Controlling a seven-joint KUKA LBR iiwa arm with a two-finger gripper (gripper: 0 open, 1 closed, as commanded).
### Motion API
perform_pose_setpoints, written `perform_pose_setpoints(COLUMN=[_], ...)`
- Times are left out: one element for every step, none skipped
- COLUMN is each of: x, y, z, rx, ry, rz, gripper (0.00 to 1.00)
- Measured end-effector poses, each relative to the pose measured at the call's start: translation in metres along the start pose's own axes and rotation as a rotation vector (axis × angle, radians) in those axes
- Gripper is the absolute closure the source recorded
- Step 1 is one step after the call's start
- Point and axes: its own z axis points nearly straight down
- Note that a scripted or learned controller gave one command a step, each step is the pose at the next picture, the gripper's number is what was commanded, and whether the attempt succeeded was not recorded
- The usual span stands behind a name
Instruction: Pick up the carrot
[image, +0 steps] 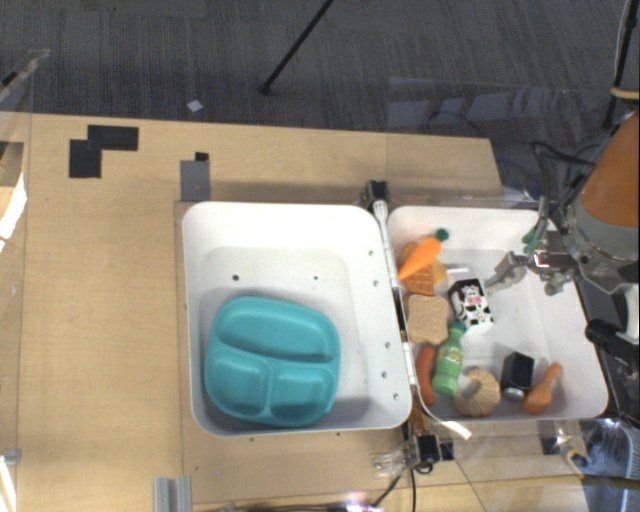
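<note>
Where the right-hand shallow white bin (590, 385) meets its left wall, the orange plastic carrot with a small green top (423, 257) lies at about ten o'clock in that bin, its long axis tilted, green end toward one o'clock and blunt orange end toward seven. Just below it, touching or nearly so, sits a tan slice of toy bread (428, 320), with a small black-and-white cow-patterned block (470, 304) at four o'clock from the carrot. Farther toward six o'clock are a green plastic bottle (449, 361) and a round beige piece (478, 392). The grey two-finger gripper (508, 272) hangs at three o'clock from the carrot, well apart, with bare bin floor between them; I judge the coming reach runs toward nine o'clock, slightly up. Whether its fingers are spread or closed cannot be told, nor can anything be seen between them. The left-hand white bin (300, 225) holds a teal divided plate (271, 359).
</note>
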Motion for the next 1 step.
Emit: perform_pose_setpoints(x=[0.0344], y=[0.0866], z=[0.0006], rx=[-0.003], ry=[0.000], rz=[0.056], gripper=[0.00])
